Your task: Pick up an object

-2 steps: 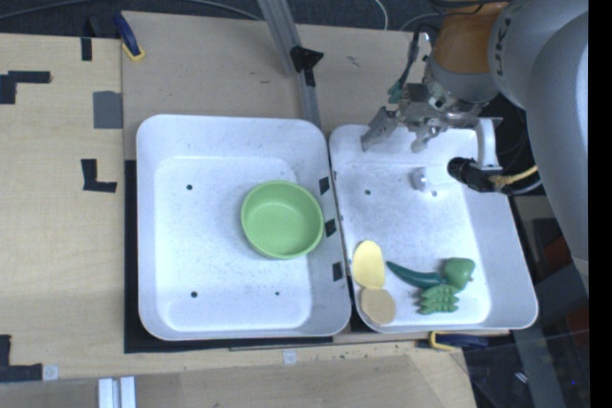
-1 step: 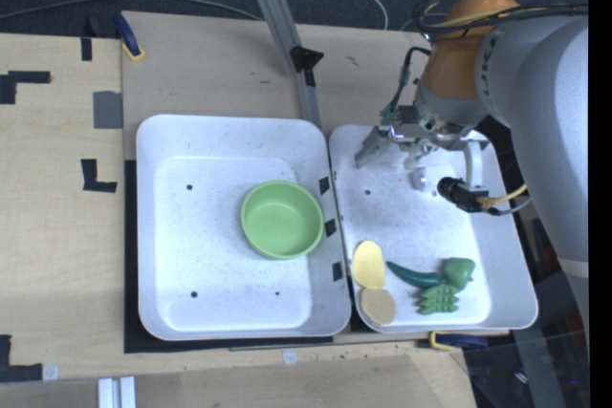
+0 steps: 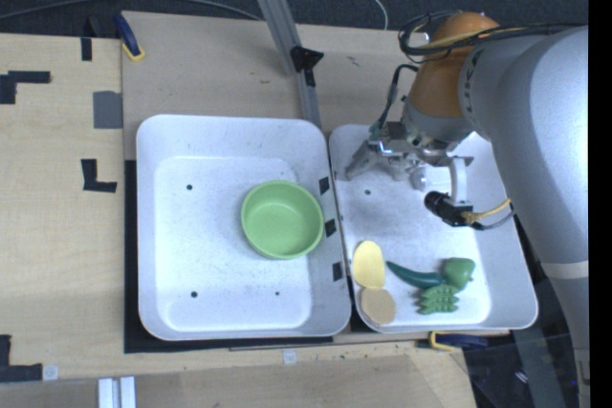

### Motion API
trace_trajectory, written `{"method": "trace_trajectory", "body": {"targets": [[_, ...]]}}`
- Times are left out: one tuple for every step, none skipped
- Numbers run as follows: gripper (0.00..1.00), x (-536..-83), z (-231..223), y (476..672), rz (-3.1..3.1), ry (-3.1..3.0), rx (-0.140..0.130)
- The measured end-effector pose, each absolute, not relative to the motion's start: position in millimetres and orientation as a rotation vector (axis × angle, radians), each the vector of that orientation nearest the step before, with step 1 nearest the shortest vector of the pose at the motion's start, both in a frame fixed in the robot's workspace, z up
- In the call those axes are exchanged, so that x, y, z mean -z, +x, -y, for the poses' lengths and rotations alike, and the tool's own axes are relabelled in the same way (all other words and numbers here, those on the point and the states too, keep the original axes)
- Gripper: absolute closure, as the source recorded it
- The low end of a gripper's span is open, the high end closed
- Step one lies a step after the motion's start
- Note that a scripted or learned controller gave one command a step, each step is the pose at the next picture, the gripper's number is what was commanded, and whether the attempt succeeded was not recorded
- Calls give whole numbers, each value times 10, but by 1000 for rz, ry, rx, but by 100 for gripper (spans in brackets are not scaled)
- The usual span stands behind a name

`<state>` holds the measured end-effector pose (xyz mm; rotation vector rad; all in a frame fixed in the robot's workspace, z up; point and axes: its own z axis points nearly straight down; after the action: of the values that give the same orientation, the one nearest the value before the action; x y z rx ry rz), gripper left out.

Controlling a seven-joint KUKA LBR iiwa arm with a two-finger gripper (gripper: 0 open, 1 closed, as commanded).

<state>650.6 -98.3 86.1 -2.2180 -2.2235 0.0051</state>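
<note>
My gripper hangs over the far end of the right bin, under the orange band of the arm. Its two fingers stand apart, open, with nothing between them. At the near end of that bin lie a yellow oval piece, a tan round piece, a dark green long pod, a green pepper and a green ridged toy. All of them lie well below the gripper in the view. A light green bowl sits in the left bin.
The raised rims of the two bins meet in a ridge just left of the gripper. A grey pole slants down to the bins' far edge. A black connector with a yellow cable hangs beside the wrist.
</note>
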Motion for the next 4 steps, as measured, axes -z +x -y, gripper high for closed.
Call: {"method": "trace_trajectory", "body": {"targets": [[100, -981, 977, 6510, 2224, -2217, -4], [100, -1424, 943, 6468, 2225, -2221, 3], [100, -1855, 951, 6444, 2224, -2222, 3], [100, -2337, 1025, 6408, 2225, -2223, 3]]}}
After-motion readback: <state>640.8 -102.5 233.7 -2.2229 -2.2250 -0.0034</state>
